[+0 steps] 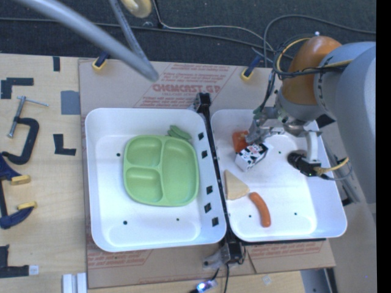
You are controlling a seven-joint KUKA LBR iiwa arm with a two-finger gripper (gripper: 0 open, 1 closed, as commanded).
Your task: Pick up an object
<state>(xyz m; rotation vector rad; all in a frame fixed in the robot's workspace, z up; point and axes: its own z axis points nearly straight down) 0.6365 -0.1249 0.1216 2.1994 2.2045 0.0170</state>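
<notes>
Black-and-white spotted object (252, 156) lies in the right bin (317, 221), upper left area, touching an orange-red object (239, 141) just behind it. End effector (258, 138) sits directly over both; from this angle I cannot tell its state or whether it grips either one. Nearer the front of the same bin: tan wedge (236, 185) against the left wall, and an orange sausage-shaped piece (260, 209) just beside it. Left bin (101, 182) holds a green divided tray (161, 170), with a small dark green object (179, 133) at its upper right corner. Black clamp (23, 140) lies on the bench (58, 182) at far left.
</notes>
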